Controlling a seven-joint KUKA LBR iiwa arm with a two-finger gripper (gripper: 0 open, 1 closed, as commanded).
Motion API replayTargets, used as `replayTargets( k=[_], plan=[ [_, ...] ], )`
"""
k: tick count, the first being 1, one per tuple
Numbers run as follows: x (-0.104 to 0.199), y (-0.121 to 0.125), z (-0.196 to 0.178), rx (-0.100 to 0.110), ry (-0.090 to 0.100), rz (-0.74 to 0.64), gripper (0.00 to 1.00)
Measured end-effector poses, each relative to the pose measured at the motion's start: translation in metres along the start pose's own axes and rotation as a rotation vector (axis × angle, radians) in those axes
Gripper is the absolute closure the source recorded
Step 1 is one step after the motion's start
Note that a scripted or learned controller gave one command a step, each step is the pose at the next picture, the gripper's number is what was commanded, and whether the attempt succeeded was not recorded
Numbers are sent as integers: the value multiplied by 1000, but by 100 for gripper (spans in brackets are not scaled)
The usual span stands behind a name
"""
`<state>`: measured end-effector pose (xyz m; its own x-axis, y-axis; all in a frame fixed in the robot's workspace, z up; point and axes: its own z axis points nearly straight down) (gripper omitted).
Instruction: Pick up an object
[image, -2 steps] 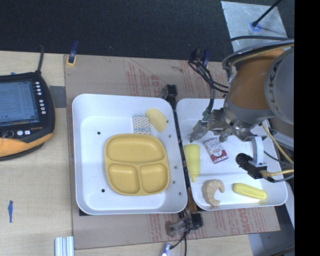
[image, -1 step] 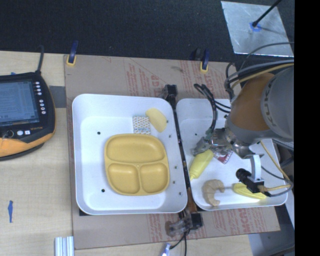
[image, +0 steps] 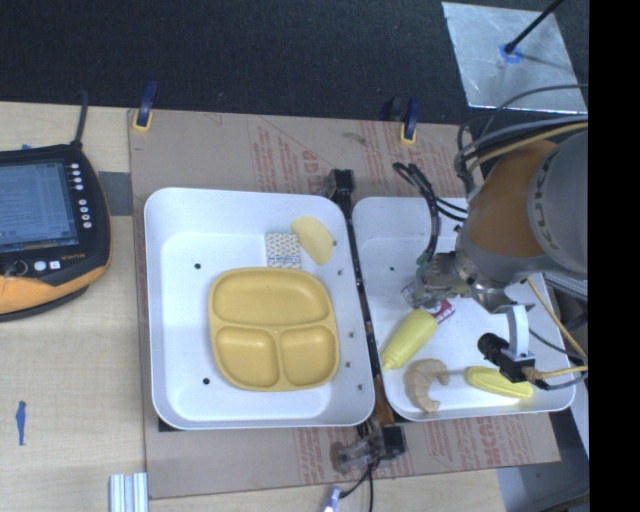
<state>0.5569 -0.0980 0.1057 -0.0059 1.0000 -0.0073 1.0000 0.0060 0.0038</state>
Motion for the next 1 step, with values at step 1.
replayTargets(
  k=[1],
  plan=[
    [0,0,0,1,0,-1,0]
  ],
)
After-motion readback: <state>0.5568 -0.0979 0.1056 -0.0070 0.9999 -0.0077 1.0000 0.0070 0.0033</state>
